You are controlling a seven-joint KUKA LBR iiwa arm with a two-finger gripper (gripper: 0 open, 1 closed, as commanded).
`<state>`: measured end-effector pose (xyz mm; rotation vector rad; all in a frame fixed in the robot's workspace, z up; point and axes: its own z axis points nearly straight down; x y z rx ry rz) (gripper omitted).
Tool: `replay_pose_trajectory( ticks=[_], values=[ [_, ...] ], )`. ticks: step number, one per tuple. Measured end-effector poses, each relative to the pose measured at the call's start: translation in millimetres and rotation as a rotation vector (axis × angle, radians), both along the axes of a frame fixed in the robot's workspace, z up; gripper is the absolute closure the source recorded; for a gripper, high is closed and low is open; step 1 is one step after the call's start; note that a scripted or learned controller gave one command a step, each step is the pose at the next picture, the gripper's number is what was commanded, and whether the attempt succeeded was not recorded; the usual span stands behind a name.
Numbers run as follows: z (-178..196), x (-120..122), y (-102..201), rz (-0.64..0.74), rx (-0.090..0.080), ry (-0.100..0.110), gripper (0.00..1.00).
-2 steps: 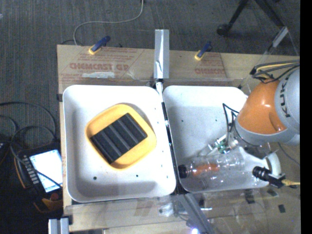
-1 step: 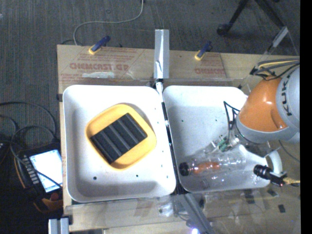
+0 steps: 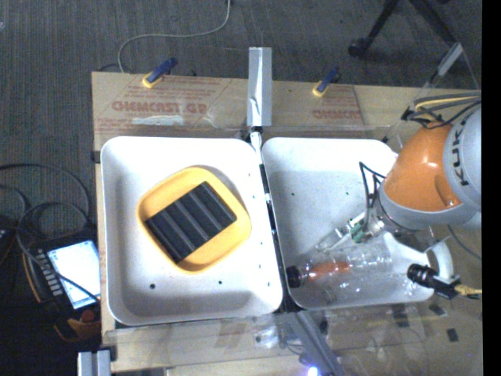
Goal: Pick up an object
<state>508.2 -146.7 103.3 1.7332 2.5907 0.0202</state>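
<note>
One yellow tray (image 3: 195,218) fills the left bin (image 3: 117,171); one clear bottle (image 3: 340,266) hugs the right bin's (image 3: 313,163) six-o'clock edge; end effector (image 3: 362,230) state: cannot tell.

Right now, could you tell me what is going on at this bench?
A grey arm with an orange band reaches from the right into the right bin. Its gripper is low over a clear plastic bottle lying near the bin's front edge; whether it has a grasp is unclear. The left bin holds a yellow tray with a black ribbed insert, untouched.
</note>
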Motion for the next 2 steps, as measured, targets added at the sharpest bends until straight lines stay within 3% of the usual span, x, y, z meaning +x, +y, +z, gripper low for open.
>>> replay_pose_trajectory(
  ticks=[1,2],
  values=[
    [38.9,34.6,-4.3,-0.191,0.005,0.029,0.0],
    [-11.9,-9.7,-34.2,-0.132,0.004,0.013,0.0]
  ],
)
